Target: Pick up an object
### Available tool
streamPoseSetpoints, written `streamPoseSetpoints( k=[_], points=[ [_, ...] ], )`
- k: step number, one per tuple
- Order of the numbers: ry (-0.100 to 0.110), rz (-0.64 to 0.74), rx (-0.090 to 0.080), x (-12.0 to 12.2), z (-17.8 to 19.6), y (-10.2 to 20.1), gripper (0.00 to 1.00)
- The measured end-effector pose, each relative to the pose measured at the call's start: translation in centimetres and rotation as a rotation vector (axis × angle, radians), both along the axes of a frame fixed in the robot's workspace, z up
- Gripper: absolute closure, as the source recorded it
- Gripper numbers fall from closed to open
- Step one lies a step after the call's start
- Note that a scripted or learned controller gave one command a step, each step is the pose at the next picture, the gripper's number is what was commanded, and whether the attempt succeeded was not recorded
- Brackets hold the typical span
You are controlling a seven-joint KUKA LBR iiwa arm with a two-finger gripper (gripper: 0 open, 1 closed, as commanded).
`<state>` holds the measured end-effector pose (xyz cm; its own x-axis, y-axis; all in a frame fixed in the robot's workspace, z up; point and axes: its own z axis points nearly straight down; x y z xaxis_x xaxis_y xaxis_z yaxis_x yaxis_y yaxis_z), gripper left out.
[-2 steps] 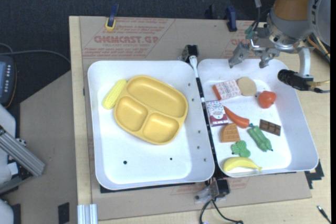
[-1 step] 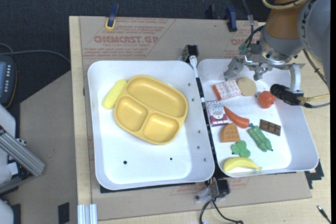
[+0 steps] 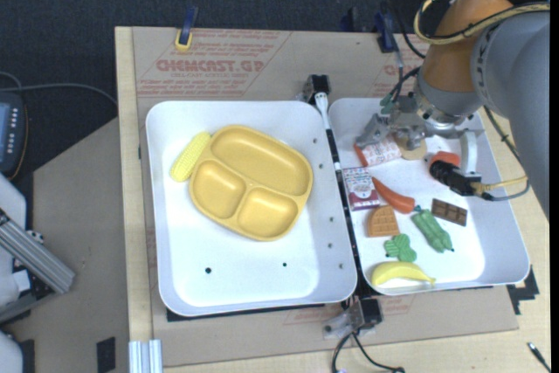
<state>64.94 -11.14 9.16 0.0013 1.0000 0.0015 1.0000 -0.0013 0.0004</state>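
My gripper [image 3: 390, 134] hangs low over the far end of the right bin [image 3: 502, 253], below the arm's orange band [image 3: 458, 31]. Just in front of it lies a white and pink packet [image 3: 380, 155], touching or nearly touching the gripper. Toys are spread through the same bin: a dark red packet [image 3: 358, 186], an orange-red carrot [image 3: 395, 196], a waffle wedge [image 3: 382, 222], broccoli [image 3: 401, 247], a green pod [image 3: 432, 231], a chocolate bar [image 3: 450, 212], a banana [image 3: 400, 275] and a small red piece [image 3: 445, 160].
The left bin [image 3: 175, 266] holds a yellow divided plate [image 3: 249, 181] with a corn cob [image 3: 189, 155] at its left rim. A black cable [image 3: 463, 182] runs from the wrist across the right bin's far right side.
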Motion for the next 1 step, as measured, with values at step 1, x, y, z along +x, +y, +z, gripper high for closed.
streamPoseSetpoints(
  k=[1],
  points=[
    [-0.006,0.002,-0.001,0.32,-0.09,0.01,0.0]
  ],
)
